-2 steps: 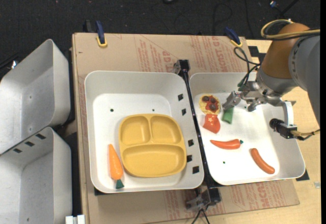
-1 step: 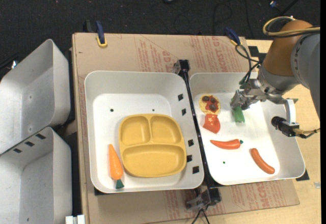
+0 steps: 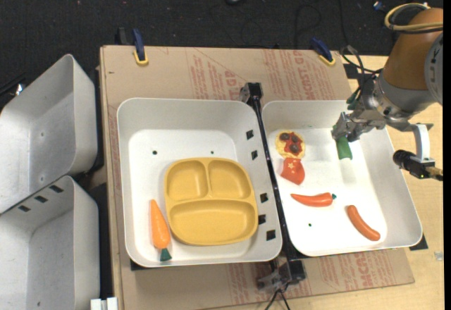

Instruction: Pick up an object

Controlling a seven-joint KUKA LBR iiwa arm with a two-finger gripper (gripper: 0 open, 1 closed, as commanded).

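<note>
Currently, arm (image 3: 412, 55): reaches in over the right bin's upper right corner, wrist turned down toward the bin floor
Left bin (image 3: 141, 125): far across from the claw, carrying the yellow divided plate (image 3: 210, 201) and a toy carrot (image 3: 159, 225) just beside the plate's outer edge
Right bin (image 3: 394, 192): directly under the claw, with every likely target lying on its floor
Claw (image 3: 344, 138): pinching a small green piece (image 3: 343, 149) that hangs down between its fingers, apparently clear of the floor
Sausage (image 3: 363, 222): well below the claw, near the bin's front wall
Red chilli (image 3: 312, 199): below the claw and toward the divider
Red wedge (image 3: 294, 171): off to the divider side, slightly lower than the claw
Pastry with berries (image 3: 290, 142): level with the claw, near the divider, touching the wedge's top
Step in hand: judging by the pinch, the grasp looks made and the lift is under way
Next move: calls for a steady, straight rise, keeping the narrow green piece from slipping or twisting out
</note>
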